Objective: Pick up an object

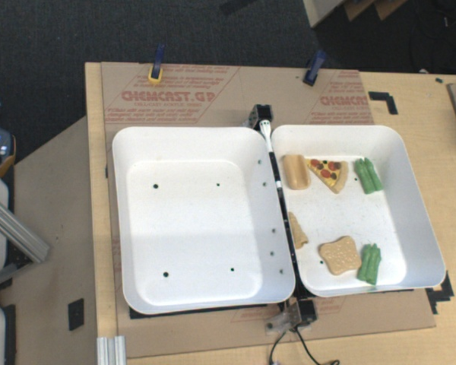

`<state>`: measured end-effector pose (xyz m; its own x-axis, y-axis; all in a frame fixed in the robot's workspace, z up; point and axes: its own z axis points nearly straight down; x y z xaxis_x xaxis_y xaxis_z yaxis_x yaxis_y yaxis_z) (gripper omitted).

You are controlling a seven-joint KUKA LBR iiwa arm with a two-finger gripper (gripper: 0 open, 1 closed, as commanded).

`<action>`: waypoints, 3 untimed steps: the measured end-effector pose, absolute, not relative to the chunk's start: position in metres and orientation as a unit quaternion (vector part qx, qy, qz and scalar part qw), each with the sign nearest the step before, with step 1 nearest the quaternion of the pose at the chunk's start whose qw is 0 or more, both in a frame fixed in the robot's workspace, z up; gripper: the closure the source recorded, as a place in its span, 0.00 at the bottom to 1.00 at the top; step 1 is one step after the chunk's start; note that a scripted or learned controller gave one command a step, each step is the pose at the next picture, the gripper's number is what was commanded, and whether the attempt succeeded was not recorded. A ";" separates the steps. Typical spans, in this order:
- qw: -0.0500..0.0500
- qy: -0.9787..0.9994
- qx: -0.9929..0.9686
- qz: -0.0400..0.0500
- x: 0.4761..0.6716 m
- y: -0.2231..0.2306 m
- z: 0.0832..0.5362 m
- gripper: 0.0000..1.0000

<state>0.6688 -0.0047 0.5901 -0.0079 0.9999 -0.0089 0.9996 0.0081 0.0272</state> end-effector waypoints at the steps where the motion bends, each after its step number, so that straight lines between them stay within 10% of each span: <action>1: 0.015 0.710 0.704 0.008 0.669 -0.004 0.601 1.00; 3: 0.020 0.711 0.703 0.010 0.670 -0.002 0.623 1.00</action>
<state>0.6699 -0.0018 0.6227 -0.0116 0.9998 -0.0136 0.9990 0.0122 0.0422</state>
